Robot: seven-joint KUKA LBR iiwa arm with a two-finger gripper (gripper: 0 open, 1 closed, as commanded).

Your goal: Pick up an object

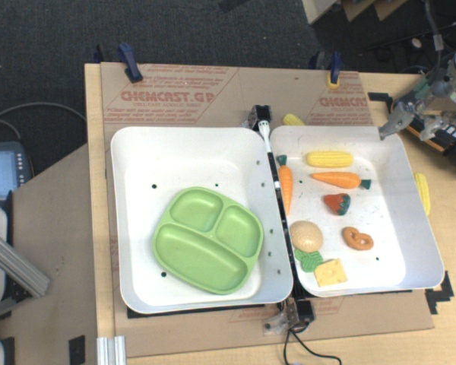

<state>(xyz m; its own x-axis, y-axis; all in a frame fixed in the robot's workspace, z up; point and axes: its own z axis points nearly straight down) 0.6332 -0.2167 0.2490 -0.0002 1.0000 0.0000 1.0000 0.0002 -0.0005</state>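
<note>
Up at the far right corner of the bench sits my gripper (395,120), above the outer corner of the right bin (422,268) and outside its rim. It looks small and blurred from this camera, so I cannot tell how it is set, and I see no object in it.

Two white bins stand side by side on the brown board (175,97). In the left bin (137,158) lies one green divided plate (207,239) with three compartments, placed toward the near side.

In the right bin I count seven toy foods. One corn cob (329,159) lies at the far side, well apart from my gripper. Just in front of it lies one carrot (337,179), pointing across the bin. A second carrot (285,188) lies along the left wall of this bin, touching the divider between the bins. One strawberry (337,203) sits near the middle. One pretzel (357,239) is nearer to the front, on the right of one round beige bun (305,236). One yellow cheese wedge (330,273) lies at the front edge, and a small green leafy piece (310,261) sits between it and the bun.

Outside the bins I see two more yellow pieces: one yellow object (292,119) on the board behind the right bin, and one long yellow object (423,193) beside its right rim. Two blue clamps (129,61) hold the far edge of the board.
</note>
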